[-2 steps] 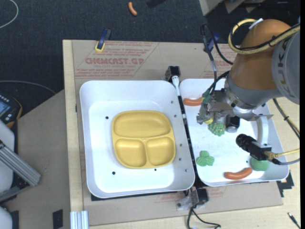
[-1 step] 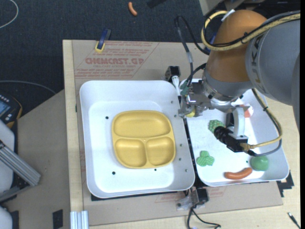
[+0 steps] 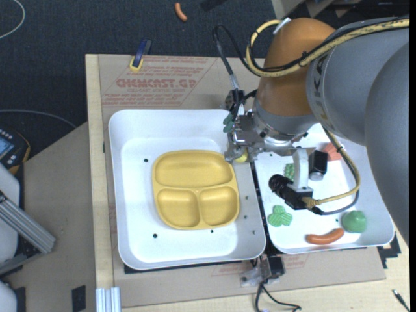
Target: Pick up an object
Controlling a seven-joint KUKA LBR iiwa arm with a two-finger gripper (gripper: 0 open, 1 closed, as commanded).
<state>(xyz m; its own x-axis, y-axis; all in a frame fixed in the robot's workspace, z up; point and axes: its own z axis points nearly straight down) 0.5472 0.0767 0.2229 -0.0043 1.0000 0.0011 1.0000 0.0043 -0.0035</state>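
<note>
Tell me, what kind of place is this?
Probably a robot lab. A big grey arm reaches over two white bins on a bench, with toy food like a sausage and loose cables around.

You have two white bins (image 3: 123, 194), one yellow divided plate (image 3: 195, 188), two green pieces (image 3: 281, 217), one orange sausage (image 3: 324, 237) and one gripper (image 3: 238, 149).

On the table (image 3: 97, 174), two bins sit side by side. The left bin (image 3: 130, 142) holds a divided plate (image 3: 195, 188) near its middle. My gripper (image 3: 239, 149) hangs over the seam between the bins, behind the plate's right corner. In the right bin (image 3: 380, 229), a leafy piece (image 3: 281, 217), a sausage (image 3: 324, 236) and a round item (image 3: 355, 221) lie along the front.
</note>
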